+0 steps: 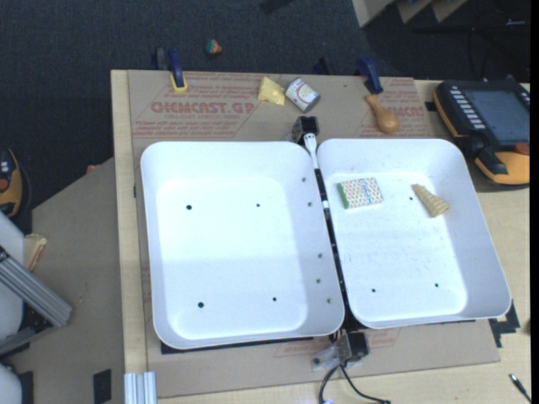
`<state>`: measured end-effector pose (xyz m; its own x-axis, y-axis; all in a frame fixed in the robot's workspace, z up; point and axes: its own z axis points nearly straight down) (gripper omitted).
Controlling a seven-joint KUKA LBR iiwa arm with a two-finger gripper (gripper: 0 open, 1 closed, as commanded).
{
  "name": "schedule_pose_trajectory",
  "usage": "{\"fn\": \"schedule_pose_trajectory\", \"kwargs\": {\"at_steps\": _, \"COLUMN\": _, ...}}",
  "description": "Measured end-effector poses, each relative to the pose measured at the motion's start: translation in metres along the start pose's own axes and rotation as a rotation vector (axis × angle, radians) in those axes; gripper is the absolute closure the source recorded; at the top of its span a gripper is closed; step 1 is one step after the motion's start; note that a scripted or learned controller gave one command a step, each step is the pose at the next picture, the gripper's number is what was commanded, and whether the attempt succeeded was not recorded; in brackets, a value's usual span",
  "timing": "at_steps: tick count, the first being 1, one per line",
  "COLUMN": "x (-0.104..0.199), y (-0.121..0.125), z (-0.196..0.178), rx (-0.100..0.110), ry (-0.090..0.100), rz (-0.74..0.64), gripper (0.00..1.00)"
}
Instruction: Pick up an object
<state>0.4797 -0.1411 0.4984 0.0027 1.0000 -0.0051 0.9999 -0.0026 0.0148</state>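
Two objects lie in the right bin (472, 251). A small flat pad with a dotted pattern and a green edge (361, 193) rests near the bin's back left corner. A tan wedge-shaped piece (430, 200) lies to its right, near the back of the same bin. The left bin (160, 251) holds no objects.
On the board behind the bins lie a yellow chunk (270, 92), a small white-and-grey box (302, 94) and a tan wooden piece (383, 116). Blue clamps (176, 67) hold the board's back edge. A teach pendant (491, 120) sits at the far right.
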Motion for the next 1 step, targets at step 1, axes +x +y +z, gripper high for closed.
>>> {"fn": "schedule_pose_trajectory", "kwargs": {"at_steps": 1, "x": -0.0040, "y": -0.0018, "z": 0.0865, "rx": 0.023, "ry": 0.007, "rz": -0.001, "gripper": 1.00}}
